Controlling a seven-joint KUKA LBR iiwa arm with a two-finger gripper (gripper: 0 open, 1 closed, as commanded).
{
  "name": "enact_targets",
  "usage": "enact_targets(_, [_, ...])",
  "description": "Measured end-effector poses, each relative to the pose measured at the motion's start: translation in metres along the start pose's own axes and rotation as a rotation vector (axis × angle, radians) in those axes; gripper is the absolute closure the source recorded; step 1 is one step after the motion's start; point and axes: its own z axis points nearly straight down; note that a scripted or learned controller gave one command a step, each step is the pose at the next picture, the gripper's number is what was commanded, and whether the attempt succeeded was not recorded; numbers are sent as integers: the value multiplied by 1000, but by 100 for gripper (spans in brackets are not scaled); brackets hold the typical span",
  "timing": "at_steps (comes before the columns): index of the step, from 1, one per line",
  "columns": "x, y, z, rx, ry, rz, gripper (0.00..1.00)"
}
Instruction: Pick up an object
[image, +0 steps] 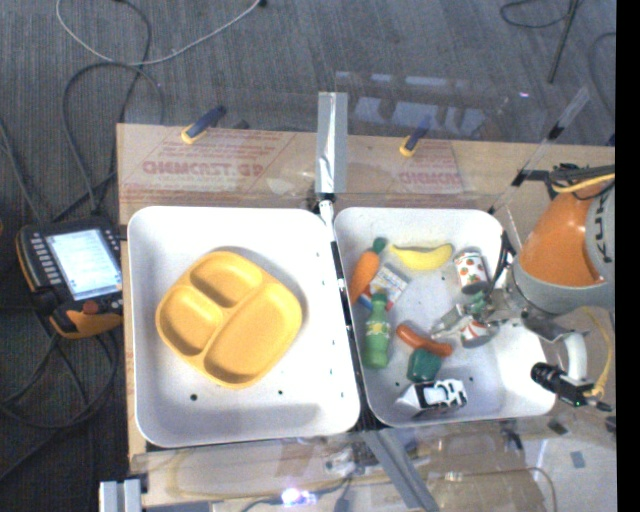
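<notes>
The gripper (470, 318) sits low in the right bin (520, 385), reaching in from the right, and from here its tip is a tangle of metal and coloured bits; I cannot tell how the jaws stand, nor whether anything is caught in them. A small can (470, 268) with a red and white label stands just above it, partly blocked by the arm's hardware. The arm's orange band (560, 250) bulges over the bin's right wall and hides that corner.

The rest of the right bin is crowded. A banana (420, 257) lies near the far wall, a carrot (364, 275) beside it slants down along the left wall, and a green bottle (376, 335) lies below the carrot. A red sausage-like piece (422, 339) lies just left of the gripper, with a dark green item (421, 364) under it that is hard to make out. A black and white toy car (440, 395) rests near the front wall.

In the left bin (150, 400) a yellow divided plate (230, 317) lies alone. A handheld control pad (72, 265) sits off the surface to the left.
</notes>
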Motion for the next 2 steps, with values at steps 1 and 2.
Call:
enact_targets(1, [0,2,-10,-4,-2,0,100])
enact_targets(2, [36,55,-96,9,-1,-4,100])
